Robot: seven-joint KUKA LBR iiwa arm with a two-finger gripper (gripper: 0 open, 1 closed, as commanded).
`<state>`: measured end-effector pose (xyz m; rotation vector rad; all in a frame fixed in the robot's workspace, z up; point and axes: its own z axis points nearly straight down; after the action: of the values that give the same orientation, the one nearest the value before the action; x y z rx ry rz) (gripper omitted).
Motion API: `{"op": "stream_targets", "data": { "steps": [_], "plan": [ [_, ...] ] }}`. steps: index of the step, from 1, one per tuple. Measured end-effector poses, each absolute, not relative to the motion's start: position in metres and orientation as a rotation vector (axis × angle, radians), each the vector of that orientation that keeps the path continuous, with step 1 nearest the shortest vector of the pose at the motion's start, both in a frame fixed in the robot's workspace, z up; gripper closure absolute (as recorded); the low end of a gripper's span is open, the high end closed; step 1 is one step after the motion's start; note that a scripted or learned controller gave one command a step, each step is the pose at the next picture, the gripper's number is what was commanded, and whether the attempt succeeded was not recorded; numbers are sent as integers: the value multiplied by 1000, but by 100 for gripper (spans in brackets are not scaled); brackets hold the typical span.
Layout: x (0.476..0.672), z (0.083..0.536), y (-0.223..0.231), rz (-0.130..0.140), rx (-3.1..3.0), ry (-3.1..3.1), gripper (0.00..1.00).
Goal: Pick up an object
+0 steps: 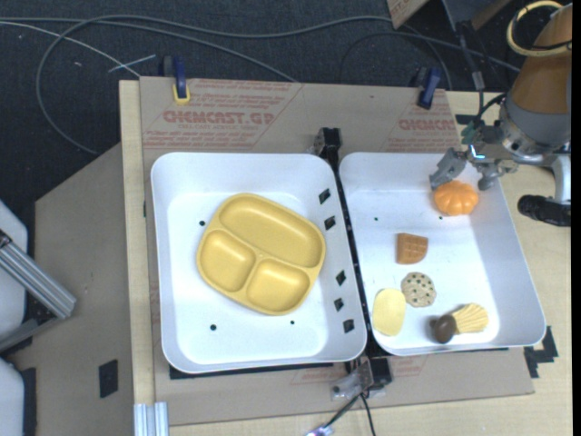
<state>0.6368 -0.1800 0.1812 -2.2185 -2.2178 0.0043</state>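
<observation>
The arm enters from the upper right of the frame, and its gripper is over the upper part of the right bin. The two grey fingers are spread apart, one at each side above an orange round fruit, so the gripper is open. The fruit lies on the bin floor just below the fingertips; it is not between them, and I cannot tell if they touch it.

Lower in the same bin, near the middle, there is a small brown-orange block. Below it lies a round cookie with dark spots. Just beside the cookie, at its lower left, is a pale yellow oval piece. At the lower right of the bin lies a yellow ridged piece with a brown end.

The left bin holds a yellow plate with three compartments, lying flat in the centre and a little turned.

Both bins stand on a cardboard sheet with red print, on the table. Two blue clamps hold the sheet at its upper edge.
</observation>
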Motion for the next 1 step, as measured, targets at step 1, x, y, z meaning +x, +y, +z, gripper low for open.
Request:
{"op": "stream_targets", "data": {
  "steps": [1],
  "plan": [
    [641,120,-174,4,-2215,-2220,0]
  ]
}}
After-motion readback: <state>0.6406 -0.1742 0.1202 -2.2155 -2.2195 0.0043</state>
